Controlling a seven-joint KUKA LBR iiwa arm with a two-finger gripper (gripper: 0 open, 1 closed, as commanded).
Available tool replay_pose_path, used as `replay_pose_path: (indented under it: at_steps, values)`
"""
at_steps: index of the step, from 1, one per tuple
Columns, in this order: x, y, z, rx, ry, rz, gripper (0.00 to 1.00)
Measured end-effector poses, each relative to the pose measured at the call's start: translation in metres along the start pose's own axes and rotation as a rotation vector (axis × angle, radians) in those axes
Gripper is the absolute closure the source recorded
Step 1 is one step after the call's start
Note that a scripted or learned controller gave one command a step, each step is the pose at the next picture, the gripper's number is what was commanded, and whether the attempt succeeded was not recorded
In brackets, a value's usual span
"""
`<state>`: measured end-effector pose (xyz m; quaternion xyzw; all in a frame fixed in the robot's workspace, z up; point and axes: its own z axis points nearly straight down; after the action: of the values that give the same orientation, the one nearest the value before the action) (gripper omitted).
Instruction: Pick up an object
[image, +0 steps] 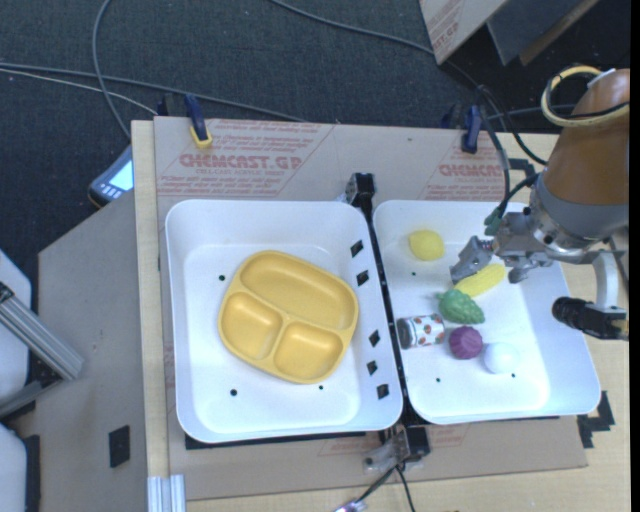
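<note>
Camera view says nothing's been picked up yet. The gripper (482, 262) is parked low in the right bin (560, 385), jaws spread wide, right over the yellow banana-shaped piece (480, 281). Whether it's actually touched can't be told. Green lump (462, 305), purple ball (465, 342), small can (424, 330) sit close by, untouched. Closing and lifting are left.

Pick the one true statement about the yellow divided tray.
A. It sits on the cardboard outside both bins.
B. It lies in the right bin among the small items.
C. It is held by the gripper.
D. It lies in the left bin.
D: the yellow divided tray lies flat in the left bin, by itself.
</note>
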<state>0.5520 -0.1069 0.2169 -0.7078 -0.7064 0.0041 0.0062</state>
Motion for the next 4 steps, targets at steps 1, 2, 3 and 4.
replay_pose_path:
  at_steps: [1,2,3,4]
  values:
    - [0.000,0.003,-0.007,-0.013,-0.002,-0.003,0.00]
    - [-0.007,0.001,0.054,-0.006,-0.001,-0.001,0.00]
    - [-0.004,-0.008,0.112,-0.006,0.000,-0.001,0.00]
    - [-0.003,-0.008,0.133,-0.010,-0.001,-0.002,0.00]
